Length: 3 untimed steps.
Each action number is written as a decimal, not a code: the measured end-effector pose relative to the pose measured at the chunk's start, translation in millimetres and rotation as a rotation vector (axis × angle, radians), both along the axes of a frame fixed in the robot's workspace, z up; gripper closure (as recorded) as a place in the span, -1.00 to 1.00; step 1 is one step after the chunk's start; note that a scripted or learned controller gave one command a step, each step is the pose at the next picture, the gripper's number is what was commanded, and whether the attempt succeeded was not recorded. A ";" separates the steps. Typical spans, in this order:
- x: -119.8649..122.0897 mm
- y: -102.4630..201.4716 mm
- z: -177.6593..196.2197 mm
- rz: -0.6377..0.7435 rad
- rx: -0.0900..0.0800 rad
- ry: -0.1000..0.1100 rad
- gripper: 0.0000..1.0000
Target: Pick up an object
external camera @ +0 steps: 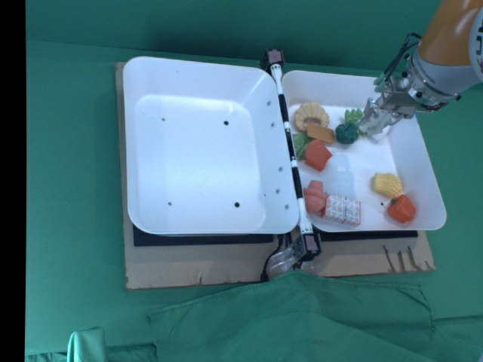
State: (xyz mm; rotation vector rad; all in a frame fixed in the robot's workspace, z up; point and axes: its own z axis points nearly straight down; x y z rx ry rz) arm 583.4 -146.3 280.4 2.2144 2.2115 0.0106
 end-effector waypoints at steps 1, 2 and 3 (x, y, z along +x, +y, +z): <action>-60.6 -44.5 -69.3 -0.010 0.002 0.019 1.00; -43.0 -41.1 -12.1 -0.001 -0.001 0.003 1.00; -64.1 -26.4 93.9 0.000 -0.002 -0.004 1.00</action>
